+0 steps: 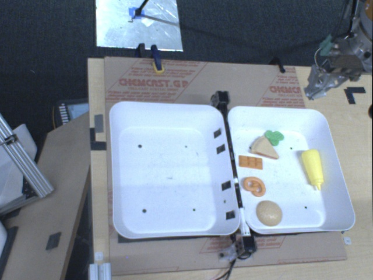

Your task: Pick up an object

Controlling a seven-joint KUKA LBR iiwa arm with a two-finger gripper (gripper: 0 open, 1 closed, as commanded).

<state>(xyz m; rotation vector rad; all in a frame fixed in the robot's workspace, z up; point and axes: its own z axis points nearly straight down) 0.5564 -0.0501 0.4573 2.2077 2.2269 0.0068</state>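
A grey robot arm's end effector [319, 87] hangs above the back right corner of the surface [192, 74], outside the right bin [335, 156] and well apart from everything in it — whether it is wide or narrow cannot be told at this angle, and nothing is seen held in it.

Five small items lie in the right bin: a yellow bottle-shaped piece [312, 167] near the right wall, a tan wedge [264, 148] with a green piece [274, 136] touching its upper edge, an orange cracker [250, 163], a pretzel [254, 186] and a round bun [269, 212]. The left bin [125, 121] sits alongside.

The yellow piece looks the likeliest pick: it stands clear of its neighbours. Its long axis runs almost straight toward and away from the camera, tilting slightly, with the narrow tip pointing to the front of the bin.

To do the step well, the arm would need to travel in over the bin, line up across the short width of the yellow piece rather than along its length, and descend over its thicker middle — the rounded body may slip or roll out if caught near the tip.
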